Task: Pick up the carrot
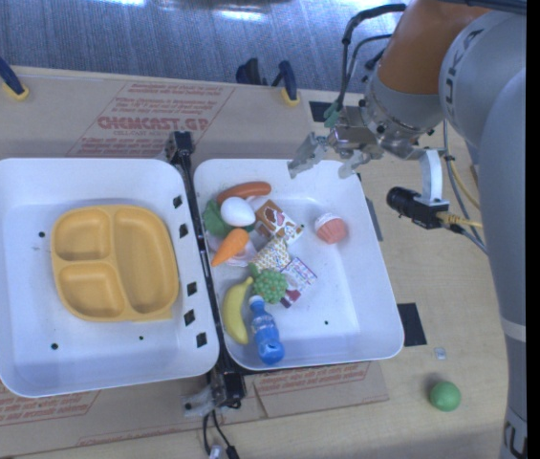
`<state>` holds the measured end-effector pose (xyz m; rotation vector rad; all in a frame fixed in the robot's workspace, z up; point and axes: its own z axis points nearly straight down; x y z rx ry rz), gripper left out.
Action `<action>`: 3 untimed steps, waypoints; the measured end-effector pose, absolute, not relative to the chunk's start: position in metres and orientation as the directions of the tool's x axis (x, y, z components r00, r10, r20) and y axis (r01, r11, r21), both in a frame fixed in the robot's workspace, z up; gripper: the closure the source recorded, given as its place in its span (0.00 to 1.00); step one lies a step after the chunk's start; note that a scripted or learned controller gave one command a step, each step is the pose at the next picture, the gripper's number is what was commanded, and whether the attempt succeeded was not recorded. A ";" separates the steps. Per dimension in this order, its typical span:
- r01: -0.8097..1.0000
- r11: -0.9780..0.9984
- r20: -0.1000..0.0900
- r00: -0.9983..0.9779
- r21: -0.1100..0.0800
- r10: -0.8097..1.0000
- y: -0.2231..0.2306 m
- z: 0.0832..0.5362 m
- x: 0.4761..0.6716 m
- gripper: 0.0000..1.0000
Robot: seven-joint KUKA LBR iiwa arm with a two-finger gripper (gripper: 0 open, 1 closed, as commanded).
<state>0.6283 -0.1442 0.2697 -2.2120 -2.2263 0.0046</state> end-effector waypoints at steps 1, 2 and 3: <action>1.000 0.019 0.000 -0.019 -0.007 1.000 -0.106 0.164 0.656 0.00; 0.983 -0.181 0.000 0.181 0.009 0.984 -0.104 0.126 0.644 0.00; 0.985 -0.171 -0.002 0.171 0.019 0.985 -0.102 0.123 0.637 0.00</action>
